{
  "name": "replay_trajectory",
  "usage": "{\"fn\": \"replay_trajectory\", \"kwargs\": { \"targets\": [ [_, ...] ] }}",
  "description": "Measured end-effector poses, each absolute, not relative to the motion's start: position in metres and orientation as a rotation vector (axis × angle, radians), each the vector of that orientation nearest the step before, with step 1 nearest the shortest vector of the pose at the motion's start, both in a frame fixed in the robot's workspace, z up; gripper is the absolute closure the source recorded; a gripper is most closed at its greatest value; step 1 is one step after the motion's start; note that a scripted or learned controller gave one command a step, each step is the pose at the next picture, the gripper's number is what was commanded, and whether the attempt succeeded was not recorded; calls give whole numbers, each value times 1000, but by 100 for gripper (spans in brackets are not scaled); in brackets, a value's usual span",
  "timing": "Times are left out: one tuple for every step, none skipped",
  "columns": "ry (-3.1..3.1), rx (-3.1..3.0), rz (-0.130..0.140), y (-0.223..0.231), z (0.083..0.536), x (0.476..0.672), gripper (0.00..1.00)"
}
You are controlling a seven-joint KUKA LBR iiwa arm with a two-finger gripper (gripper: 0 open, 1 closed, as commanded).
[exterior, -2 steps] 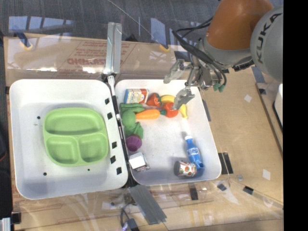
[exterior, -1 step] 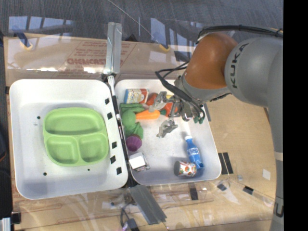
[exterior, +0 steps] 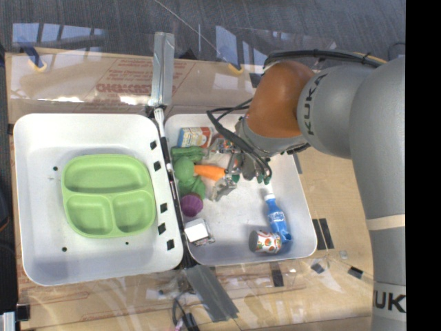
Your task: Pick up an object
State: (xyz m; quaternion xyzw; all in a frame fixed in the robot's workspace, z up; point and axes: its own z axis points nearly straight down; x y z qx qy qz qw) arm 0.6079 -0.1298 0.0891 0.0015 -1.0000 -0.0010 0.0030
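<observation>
— Looking at the tool (exterior: 231,178), can you tell how it stands?

— Hardly. The arm (exterior: 344,116) and its orange band (exterior: 275,105) cover most of it. Metal parts poke out low over the right bin (exterior: 303,212), just beside the carrot (exterior: 209,172), but whether it is open or closed on anything, I cannot tell.

— Where are the things to pick?

— All in the right bin. The carrot lies near the middle, touching green items (exterior: 186,167) against the left wall. A small box (exterior: 193,137) sits at the far left corner, partly cut off by cables. A purple ball (exterior: 191,204) lies below the greens, and a white block (exterior: 198,234) near the front left corner. A blue bottle (exterior: 275,218) lies toward the front right, its lower end touching a can (exterior: 265,241) on its side.

— And the left bin (exterior: 41,136)?

— A green tray (exterior: 108,195) with three compartments lies in it.

— What surrounds them?

— A worktop (exterior: 76,81) covered with brown board under clear film, with a metal post (exterior: 163,71) rising between the bins at the back. Beyond is dark grey carpet (exterior: 83,5).
</observation>
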Motion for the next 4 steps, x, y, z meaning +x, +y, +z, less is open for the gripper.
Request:
{"fn": "replay_trajectory", "kwargs": {
  "targets": [
    [-3155, -35, 4, -102, 96, 509, 0],
    [-3154, -22, 3, -101, 105, 510, 100],
    [-3138, -125, 0, -96, 128, 477, 100],
    [-3117, 450, 4, -129, 129, 479, 100]
  ]
}}
